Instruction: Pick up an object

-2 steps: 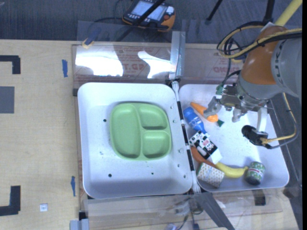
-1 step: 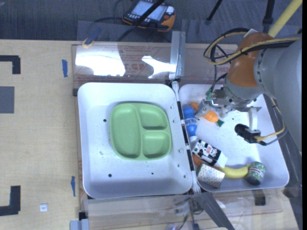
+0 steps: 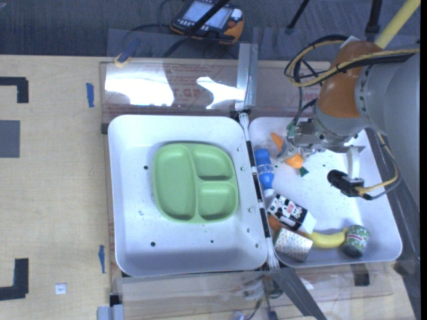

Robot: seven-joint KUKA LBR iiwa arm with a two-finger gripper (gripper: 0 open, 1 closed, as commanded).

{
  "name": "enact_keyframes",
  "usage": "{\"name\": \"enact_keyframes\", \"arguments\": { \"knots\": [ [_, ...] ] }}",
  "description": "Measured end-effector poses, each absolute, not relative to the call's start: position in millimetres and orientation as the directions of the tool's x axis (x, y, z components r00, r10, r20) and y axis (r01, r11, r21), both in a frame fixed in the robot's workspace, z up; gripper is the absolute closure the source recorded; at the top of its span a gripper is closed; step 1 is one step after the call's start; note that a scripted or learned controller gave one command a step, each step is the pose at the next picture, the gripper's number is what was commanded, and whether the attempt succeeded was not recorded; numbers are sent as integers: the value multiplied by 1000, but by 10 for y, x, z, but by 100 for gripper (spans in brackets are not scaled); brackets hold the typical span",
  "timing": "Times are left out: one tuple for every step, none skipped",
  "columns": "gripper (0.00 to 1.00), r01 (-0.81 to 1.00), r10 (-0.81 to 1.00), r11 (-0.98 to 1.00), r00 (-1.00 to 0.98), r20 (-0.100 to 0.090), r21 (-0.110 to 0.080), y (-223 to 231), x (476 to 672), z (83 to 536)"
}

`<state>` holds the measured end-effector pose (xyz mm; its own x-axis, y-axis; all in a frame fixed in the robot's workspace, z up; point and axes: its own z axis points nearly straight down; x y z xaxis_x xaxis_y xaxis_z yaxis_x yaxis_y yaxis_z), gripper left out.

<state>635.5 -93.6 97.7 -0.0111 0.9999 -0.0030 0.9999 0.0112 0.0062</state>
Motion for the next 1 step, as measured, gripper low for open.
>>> {"name": "enact_keyframes", "arguments": {
  "knots": [
    [100, 969, 969, -247, 247, 0, 0, -400, 6134, 1845]
  ]
}}
